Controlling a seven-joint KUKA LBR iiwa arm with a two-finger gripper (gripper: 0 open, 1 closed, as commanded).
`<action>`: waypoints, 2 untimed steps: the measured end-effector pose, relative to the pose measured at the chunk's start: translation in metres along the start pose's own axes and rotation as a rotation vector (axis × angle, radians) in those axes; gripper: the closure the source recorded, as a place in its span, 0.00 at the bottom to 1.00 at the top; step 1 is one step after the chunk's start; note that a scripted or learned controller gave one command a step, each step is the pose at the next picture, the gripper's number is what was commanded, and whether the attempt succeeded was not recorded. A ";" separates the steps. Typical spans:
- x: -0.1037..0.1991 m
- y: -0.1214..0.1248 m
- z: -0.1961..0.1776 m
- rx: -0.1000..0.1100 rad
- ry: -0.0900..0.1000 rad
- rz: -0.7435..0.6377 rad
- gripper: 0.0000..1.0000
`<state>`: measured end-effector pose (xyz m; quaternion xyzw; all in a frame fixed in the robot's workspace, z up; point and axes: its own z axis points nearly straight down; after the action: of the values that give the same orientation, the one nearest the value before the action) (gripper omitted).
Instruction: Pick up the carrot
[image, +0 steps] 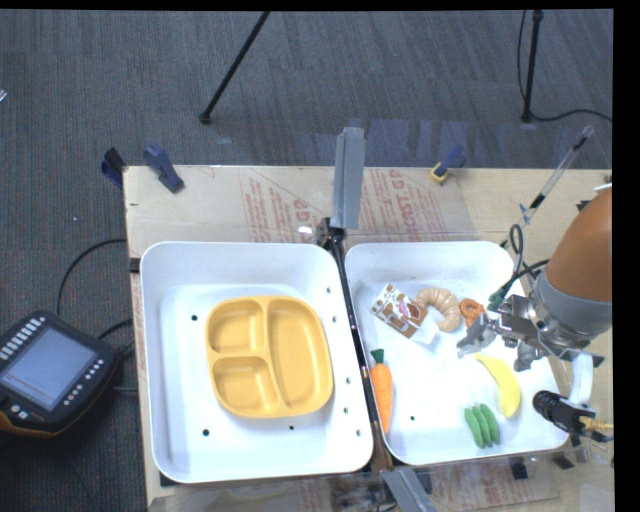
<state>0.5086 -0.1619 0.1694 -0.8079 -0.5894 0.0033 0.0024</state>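
Rounded orange band of the arm (592, 248) at the top, smooth and glossy. Grey cylindrical wrist section (572, 312) below it. Black cable (517, 262) loops alongside the wrist. Bare-metal and black two-finger gripper assembly (500, 335), boxy with brackets and small fittings. Black cylindrical module (553, 407) hangs off the lower side, next to a white bracket (583, 375).

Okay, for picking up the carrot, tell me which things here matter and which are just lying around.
For the job:
carrot, in the right bin at its left wall
tool, over the same bin

Lying about:
banana
green pea pods
croissant
small printed packet
yellow divided plate in the left bin
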 end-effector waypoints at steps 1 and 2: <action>0.062 -0.054 -0.042 -0.002 0.004 0.038 0.00; 0.067 -0.059 0.054 0.008 0.002 -0.135 0.00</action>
<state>0.4724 -0.0801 0.1152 -0.7662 -0.6426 0.0048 0.0062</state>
